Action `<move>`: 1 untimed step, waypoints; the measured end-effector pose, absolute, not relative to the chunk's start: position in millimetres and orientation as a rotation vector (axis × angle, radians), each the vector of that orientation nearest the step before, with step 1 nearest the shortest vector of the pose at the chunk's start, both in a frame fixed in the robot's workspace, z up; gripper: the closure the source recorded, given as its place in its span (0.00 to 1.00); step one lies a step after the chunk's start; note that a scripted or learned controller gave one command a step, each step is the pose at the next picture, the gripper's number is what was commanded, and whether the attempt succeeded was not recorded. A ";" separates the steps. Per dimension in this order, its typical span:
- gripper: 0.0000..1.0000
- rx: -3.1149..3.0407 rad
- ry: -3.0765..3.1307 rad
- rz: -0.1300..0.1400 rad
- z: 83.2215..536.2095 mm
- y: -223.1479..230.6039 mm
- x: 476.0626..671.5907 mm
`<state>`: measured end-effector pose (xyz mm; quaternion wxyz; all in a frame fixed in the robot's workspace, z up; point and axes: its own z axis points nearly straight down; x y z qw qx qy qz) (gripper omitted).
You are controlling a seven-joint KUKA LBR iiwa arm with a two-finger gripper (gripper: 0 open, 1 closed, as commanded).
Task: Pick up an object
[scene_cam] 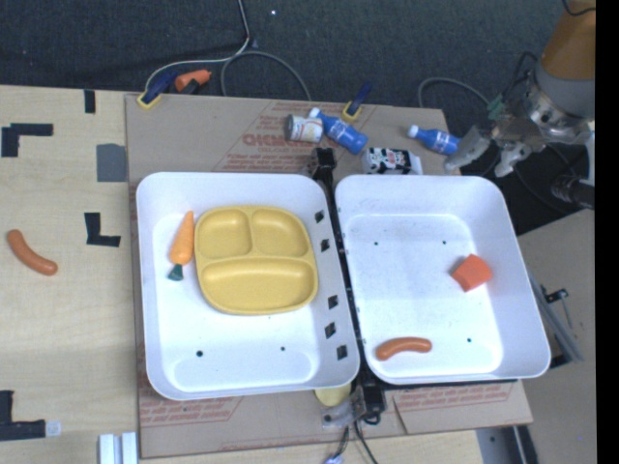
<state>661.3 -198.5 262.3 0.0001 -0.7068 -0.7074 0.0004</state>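
While the arm waits off at two o'clock, the bench reads like this from the left. A loose sausage (32, 252) lies on the wooden top at nine o'clock, well apart from both bins. The left bin (160, 356) comes next, holding a toy carrot (182, 240) that lies just beside the left edge of a yellow divided plate (257, 259) (three compartments, all bare). Behind the bins, at twelve o'clock, an orange-handled clamp (191, 80) sits on the cardboard's back edge, and further along lie a small white bottle (306, 127), a blue bottle (345, 133), a black-and-white carton (391, 161) and a second small blue bottle (432, 140).

The right bin (522, 356) holds two things well apart: a second sausage (402, 348) near its front edge at about five o'clock, and an orange block (472, 273) toward its right wall at about three o'clock.

The gripper (490, 156) hangs outside and behind the right bin's far right corner, its two fingers (468, 150) spread apart with nothing between them. The orange band (571, 37) of the arm rises above it at the upper right.
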 end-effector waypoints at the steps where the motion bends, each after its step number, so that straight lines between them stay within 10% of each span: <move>1: 0.00 -2.215 -2.211 0.014 117.9 -224.3 625.2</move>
